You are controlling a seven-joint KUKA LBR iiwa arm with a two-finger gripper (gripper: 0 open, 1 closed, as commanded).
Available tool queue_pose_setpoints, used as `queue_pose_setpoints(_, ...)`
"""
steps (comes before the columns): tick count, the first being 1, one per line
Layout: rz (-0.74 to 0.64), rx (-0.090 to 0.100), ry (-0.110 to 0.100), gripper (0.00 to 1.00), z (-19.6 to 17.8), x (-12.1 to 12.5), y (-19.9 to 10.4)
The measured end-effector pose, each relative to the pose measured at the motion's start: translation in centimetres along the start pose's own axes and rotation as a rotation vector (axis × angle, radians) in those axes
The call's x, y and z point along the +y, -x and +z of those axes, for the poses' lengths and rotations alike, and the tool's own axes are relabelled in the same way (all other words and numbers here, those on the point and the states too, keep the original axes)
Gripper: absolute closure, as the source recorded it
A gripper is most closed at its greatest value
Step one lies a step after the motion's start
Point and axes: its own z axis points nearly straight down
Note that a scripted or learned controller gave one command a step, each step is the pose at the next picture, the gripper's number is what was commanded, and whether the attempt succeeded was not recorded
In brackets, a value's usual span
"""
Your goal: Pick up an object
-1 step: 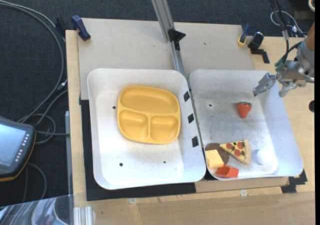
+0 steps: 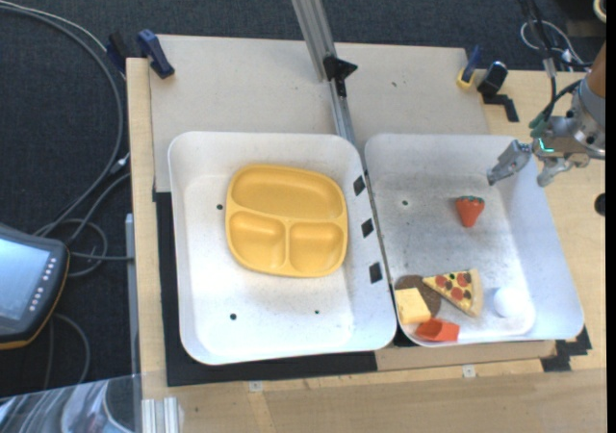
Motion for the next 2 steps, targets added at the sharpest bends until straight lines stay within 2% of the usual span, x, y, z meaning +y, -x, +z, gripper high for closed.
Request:
queue_pose_setpoints(1,0.001,0.001,-0.004,0.0,4.3,0.3,0.2)
queue_pose_setpoints(2,0.0,0.002,-0.005,0.0,10.4,0.5,-0.5)
